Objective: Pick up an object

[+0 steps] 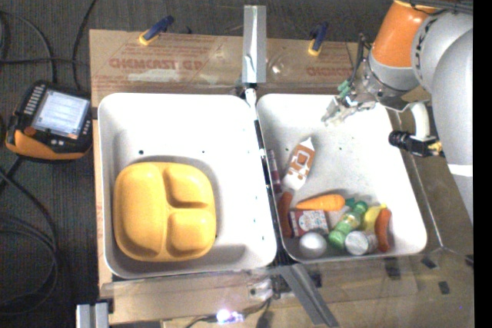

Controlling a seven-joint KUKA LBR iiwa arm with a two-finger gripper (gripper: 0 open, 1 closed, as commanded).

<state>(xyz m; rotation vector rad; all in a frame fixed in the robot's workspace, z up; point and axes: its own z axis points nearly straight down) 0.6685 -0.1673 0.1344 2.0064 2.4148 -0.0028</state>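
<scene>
Overhead, hand above right bin's far edge, grip state unclear, carton lying nearer, apart.

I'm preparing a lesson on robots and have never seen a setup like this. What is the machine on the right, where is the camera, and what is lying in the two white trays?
The camera sits above a bench and looks down at a slant. The grey machine with the orange band is a robot arm reaching in from the right. Its gripper, a two-finger claw, hangs over the far part of the right bin, with nothing seen between its fingers.

The left bin holds a yellow divided tray. In the right bin, clustered at the near edge, lie a carrot, a small white and orange carton, a green bottle, a silver ball and other small items. Its job is to pick one up.

Left of the bench lies a handheld control screen.
</scene>
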